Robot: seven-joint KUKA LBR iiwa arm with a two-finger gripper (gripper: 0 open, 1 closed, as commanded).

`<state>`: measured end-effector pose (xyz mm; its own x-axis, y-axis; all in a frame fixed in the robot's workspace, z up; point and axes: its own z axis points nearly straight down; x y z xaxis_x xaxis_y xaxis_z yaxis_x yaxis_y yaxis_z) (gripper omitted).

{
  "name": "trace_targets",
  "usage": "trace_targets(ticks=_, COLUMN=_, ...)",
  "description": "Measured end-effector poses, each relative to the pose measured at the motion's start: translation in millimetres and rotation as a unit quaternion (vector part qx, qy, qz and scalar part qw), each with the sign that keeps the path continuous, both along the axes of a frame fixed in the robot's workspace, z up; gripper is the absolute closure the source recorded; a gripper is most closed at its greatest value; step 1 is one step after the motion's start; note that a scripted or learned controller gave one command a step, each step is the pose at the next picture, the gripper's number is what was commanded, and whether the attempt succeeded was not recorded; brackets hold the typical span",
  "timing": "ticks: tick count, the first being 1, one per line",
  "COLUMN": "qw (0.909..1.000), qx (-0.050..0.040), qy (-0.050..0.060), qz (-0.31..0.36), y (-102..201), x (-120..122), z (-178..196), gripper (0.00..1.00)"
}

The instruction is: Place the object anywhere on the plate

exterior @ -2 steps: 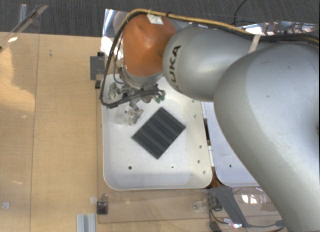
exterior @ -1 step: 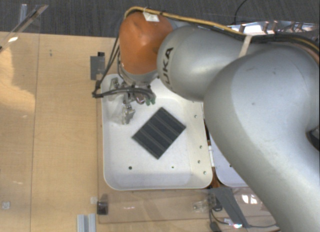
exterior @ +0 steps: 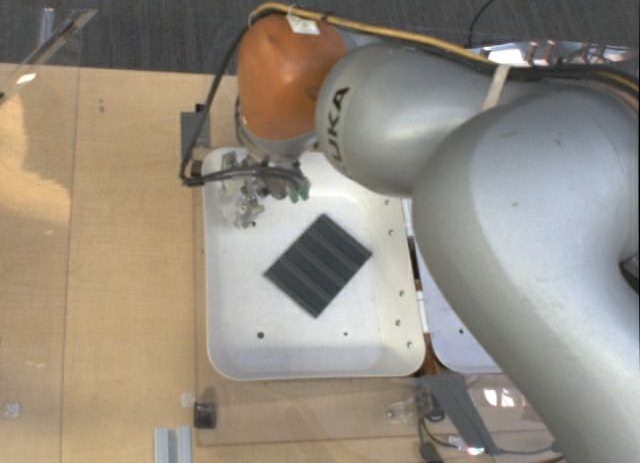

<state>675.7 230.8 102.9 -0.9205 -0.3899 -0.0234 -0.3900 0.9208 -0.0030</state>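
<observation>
A dark grey ribbed square plate (exterior: 318, 264) lies turned like a diamond in the middle of the left white bin (exterior: 240, 346). My gripper (exterior: 250, 201) hangs under the orange wrist band (exterior: 285, 76), over the bin's far left corner, up and to the left of the plate and apart from it. A small dark green bit (exterior: 298, 194) shows beside the gripper; I cannot tell whether it is a separate object or part of the tool. The arm hides the bin's far edge.
The big grey arm (exterior: 500, 181) covers most of the right bin (exterior: 455, 346), leaving a strip of its near left side. A black cable (exterior: 205, 151) loops down by the bin's far left corner. Wooden bench top (exterior: 100, 251) lies to the left.
</observation>
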Motion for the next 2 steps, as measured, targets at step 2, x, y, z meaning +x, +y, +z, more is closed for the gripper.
trace_targets(ticks=2, qw=0.9549, qx=-0.0046, qy=0.004, qz=0.297, y=-4, x=-5, z=26, gripper=1.00)
